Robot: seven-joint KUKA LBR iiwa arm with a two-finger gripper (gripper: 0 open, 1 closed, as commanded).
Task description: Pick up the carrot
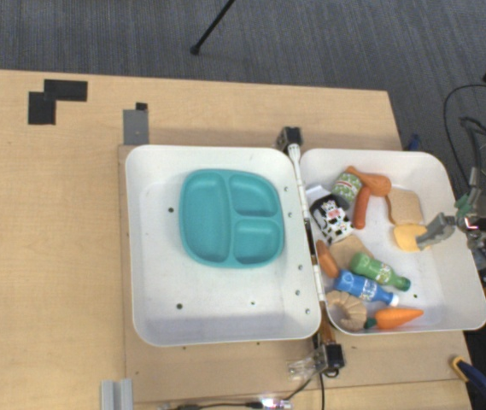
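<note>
Carrot (398, 318): orange, lying flat at near edge of right bin (452, 319), tip pointing right, just beside blue bottle (364, 290). Green bottle (379, 272): next behind, tilted. Black-and-white toy (331, 219): against left wall. Yellow piece (406, 237) and tan slice (405, 206): mid-bin. Sausage (361, 207): beyond, near far side. Gripper (439, 228): at right rim of same bin, just beside yellow piece, well apart from carrot; grip state cannot be told, nothing seen in it. Left bin (166, 314): teal divided plate (230, 218) at centre.
</note>
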